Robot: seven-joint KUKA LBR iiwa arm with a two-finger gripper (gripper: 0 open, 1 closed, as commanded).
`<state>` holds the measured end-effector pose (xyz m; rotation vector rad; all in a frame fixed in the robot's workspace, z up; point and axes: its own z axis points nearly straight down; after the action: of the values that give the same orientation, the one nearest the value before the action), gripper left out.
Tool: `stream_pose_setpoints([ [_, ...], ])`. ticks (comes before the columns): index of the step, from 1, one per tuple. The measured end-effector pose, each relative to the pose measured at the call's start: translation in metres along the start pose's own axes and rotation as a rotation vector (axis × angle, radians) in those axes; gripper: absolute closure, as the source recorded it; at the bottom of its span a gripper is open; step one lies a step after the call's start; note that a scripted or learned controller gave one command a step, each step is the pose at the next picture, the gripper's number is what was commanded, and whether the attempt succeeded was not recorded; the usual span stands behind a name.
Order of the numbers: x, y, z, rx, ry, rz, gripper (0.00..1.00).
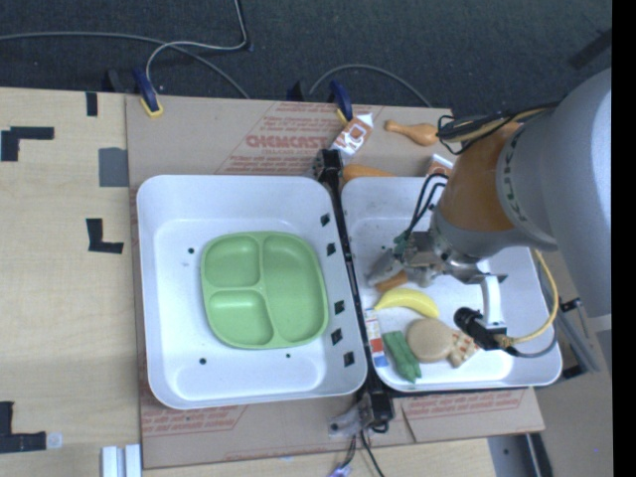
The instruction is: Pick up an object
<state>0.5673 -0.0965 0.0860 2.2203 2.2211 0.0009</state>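
The arm (517,187) reaches in from three o'clock and hangs low over the right bin (527,371), its gripper (409,256) near the bin's middle, toward the nine o'clock wall. How far the fingers stand apart cannot be told from here, since the metal tips blur together against the white floor, and nothing is seen held between them. The things on offer lie toward six o'clock of the gripper: a yellow banana (407,302) just below it, then a round tan cookie-like piece (430,340), a green item (401,356) and a small boxed item (376,344) by the dividing wall. The left bin (164,207) carries a green divided plate (264,289). This looks like the approach step, with the grasp not yet made. The next move probably calls for settling on the banana as the closest target, shifting slightly toward six o'clock, lining the fingers across its narrow width, and descending before closing.
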Motion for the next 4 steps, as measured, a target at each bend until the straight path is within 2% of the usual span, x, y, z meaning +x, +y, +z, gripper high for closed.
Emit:
stream_pose_setpoints([
  [1, -0.02, -0.053, -0.001, -0.004, -0.002, 0.0, 0.0],
  [2, -0.007, -0.001, 0.0, -0.003, -0.001, -0.001, 0.0],
  [3, -0.007, 0.023, 0.0, -0.001, 0.0, -0.001, 0.0],
  [4, -0.007, 0.023, -0.01, -0.002, -0.001, -0.001, 1.0],
])
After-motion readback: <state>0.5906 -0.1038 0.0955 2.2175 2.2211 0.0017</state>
